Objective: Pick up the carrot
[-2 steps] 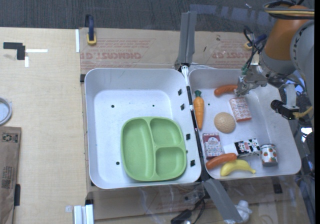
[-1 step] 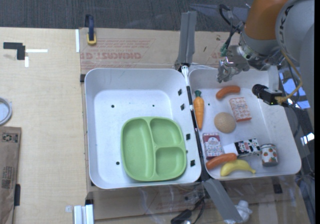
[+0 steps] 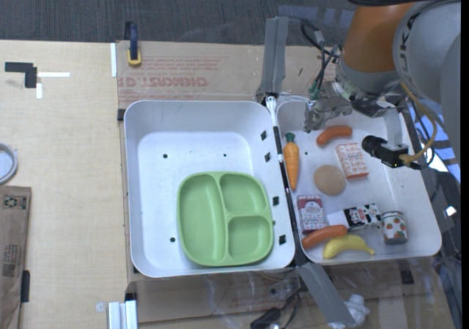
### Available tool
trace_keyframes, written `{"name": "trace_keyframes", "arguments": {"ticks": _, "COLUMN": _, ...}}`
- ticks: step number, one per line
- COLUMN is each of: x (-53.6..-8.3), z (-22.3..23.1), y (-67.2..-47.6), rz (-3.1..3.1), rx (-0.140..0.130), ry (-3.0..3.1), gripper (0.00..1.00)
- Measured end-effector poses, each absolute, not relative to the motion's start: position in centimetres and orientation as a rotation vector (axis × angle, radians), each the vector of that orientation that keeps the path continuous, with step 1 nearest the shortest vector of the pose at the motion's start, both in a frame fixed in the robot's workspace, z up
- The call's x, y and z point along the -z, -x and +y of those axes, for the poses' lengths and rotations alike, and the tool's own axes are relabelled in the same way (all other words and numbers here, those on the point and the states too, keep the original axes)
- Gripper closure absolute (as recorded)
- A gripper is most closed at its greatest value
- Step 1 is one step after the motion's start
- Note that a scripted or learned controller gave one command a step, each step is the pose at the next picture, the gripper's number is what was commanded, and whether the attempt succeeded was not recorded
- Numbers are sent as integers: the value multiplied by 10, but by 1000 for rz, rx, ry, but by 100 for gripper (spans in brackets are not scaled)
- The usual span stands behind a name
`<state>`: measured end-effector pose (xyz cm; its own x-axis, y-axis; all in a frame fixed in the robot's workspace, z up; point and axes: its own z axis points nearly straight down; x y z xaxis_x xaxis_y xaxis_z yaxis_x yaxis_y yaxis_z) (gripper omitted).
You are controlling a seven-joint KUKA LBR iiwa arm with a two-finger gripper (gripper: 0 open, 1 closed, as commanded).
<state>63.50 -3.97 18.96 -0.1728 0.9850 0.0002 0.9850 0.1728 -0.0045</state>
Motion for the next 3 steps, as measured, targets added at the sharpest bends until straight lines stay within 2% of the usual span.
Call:
{"name": "trace_keyframes", "arguments": {"ticks": 1, "x": -189, "z": 45, "y": -590, "rz": -2107, "rx": -9, "ry": 2326, "gripper": 100}}
{"name": "trace_keyframes", "arguments": {"ticks": 2, "x": -239, "z": -19, "y": -638, "rz": -2188, "rx": -6, "ry": 2254, "gripper": 100}}
{"name": "trace_keyframes", "arguments": {"ticks": 3, "x": -222, "z": -45, "y": -530, "rz": -2388, "rx": -7, "ry": 2035, "gripper": 100}}
